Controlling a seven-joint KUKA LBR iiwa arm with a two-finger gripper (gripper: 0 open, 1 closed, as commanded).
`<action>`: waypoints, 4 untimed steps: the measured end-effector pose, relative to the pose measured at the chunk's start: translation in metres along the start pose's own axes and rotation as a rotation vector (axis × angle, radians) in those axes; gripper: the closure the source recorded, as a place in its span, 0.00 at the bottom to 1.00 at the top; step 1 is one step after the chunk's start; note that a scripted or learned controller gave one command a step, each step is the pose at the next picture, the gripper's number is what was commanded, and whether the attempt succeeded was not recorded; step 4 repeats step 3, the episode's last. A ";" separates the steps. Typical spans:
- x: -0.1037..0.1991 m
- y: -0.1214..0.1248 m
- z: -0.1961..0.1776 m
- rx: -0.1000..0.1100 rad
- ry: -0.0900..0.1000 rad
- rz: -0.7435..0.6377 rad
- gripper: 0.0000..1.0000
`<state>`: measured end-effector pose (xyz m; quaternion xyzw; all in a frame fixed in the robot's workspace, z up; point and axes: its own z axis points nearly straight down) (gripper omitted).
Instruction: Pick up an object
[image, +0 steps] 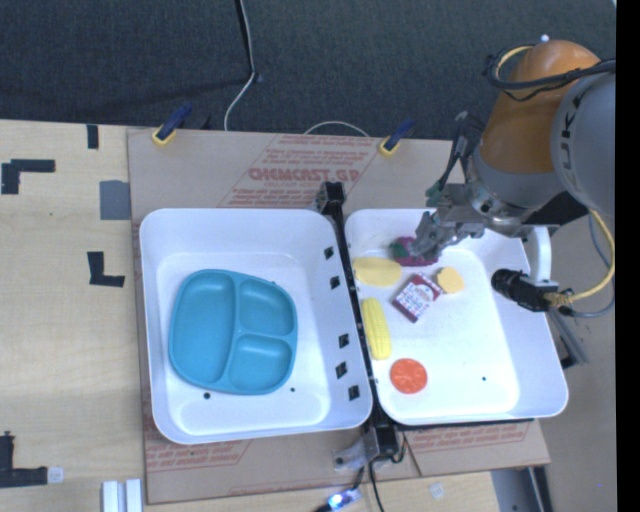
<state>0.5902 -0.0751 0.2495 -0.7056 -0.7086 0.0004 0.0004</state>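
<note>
- Several small toy foods lie in the right bin (520, 385); the gripper (428, 243) is low over the far-left corner, right at a purple-and-green piece (405, 246).
- Whether that tool is open or closed, I cannot tell from here.
- The purple piece looks light, hard plastic, likely slick; a grab across its narrow middle seems safest.
- Just beside it sit a yellow lemon shape (377, 271) and a red packet (416, 298) — crowding could nudge things.
- The blue divided plate (233, 331) waits in the left bin (160, 235).
</note>
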 end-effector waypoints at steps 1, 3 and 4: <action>0.047 0.010 0.001 0.000 0.001 -0.001 1.00; 0.148 0.009 0.025 0.001 0.000 -0.001 1.00; 0.148 0.009 0.025 0.001 0.000 -0.001 1.00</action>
